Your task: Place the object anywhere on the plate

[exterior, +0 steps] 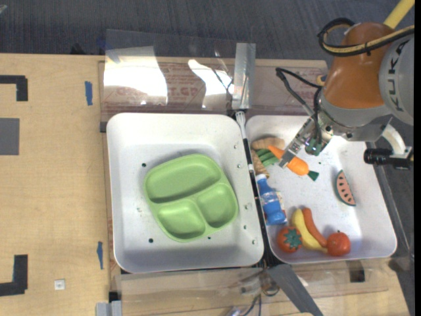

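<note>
A green divided plate lies in the middle of the left bin. My gripper hangs low over the upper left part of the right bin, its tip right at an orange toy carrot with a green stalk. From this angle I cannot tell whether the carrot is between the jaws or just lying under them. The arm's grey and orange wrist covers the bin's far right corner.
Also in the right bin are a green bean pod, a tan piece, a blue bottle, a tomato, a banana with a red sausage, a red fruit and a watermelon slice.
</note>
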Controlling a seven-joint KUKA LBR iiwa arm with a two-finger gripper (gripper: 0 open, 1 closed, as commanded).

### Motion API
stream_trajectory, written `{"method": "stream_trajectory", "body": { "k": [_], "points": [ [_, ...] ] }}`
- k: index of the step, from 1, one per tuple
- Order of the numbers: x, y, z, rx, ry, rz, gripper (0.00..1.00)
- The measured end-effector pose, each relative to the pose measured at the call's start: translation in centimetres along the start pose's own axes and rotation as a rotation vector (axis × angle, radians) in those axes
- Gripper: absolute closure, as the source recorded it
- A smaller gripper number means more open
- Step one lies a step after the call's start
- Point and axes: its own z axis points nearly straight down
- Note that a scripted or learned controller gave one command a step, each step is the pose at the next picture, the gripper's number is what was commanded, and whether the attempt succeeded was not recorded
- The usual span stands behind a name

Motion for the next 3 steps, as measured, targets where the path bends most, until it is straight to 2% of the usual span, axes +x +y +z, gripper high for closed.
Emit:
{"method": "stream_trajectory", "body": {
  "k": [1,2,3],
  "points": [
    [-3.6,4.1,-1.0,-0.003,-0.005,-0.048,1.00],
    [1.9,6.5,-3.4,-0.004,-0.001,-0.264,1.00],
    [1.9,6.5,-3.3,-0.003,-0.001,-0.264,0.00]
  ]
}}
